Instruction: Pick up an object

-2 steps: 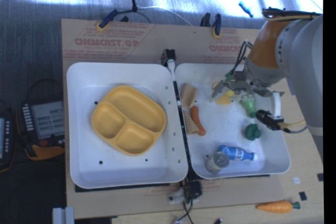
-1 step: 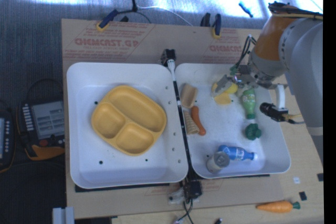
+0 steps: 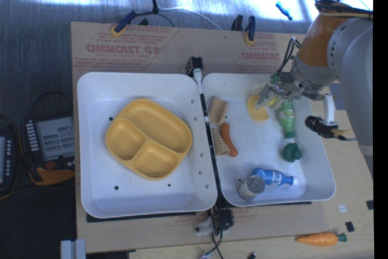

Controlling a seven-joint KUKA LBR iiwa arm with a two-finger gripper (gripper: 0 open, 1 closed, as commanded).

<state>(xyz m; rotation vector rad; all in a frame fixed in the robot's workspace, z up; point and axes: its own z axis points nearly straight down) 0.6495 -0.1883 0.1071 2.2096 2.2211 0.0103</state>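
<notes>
1. Cardboard-topped bench on grey carpet, sunlit floor across the top of the frame; two white bins side by side, left bin (image 3: pixel 91 148) and right bin (image 3: pixel 315 182)
2. Left bin: one yellow divided plate (image 3: pixel 149 138), centre of the bin, nothing on it
3. Right bin holds the candidates: yellow flat piece (image 3: pixel 257 108) upper middle, green bottle (image 3: pixel 287 119) just right of it, small dark green item (image 3: pixel 291 151) below the bottle, blue bottle (image 3: pixel 271 178) lying lower centre with a grey cap or cup (image 3: pixel 248 187) at its left end, orange carrot-like piece (image 3: pixel 228 139) and tan block (image 3: pixel 216 110) near the divider, striped brush-like thing (image 3: pixel 218 143) beside the carrot
4. Arm enters from the upper right, orange band visible; gripper (image 3: pixel 271 94) low over the upper part of the right bin, tip right at the yellow flat piece and next to the green bottle top
5. Finger state: cannot tell, too small and cluttered; nothing visibly held
6. Progress: looks like approach or grasp attempt on the yellow piece or the green bottle, can't say which; every object rests on the bin floor, so no pick done
7. Left to do: secure a grip, lift clear
8. Off-bin: spare orange carrot (image 3: pixel 321 239) on the bench, lower right
</notes>
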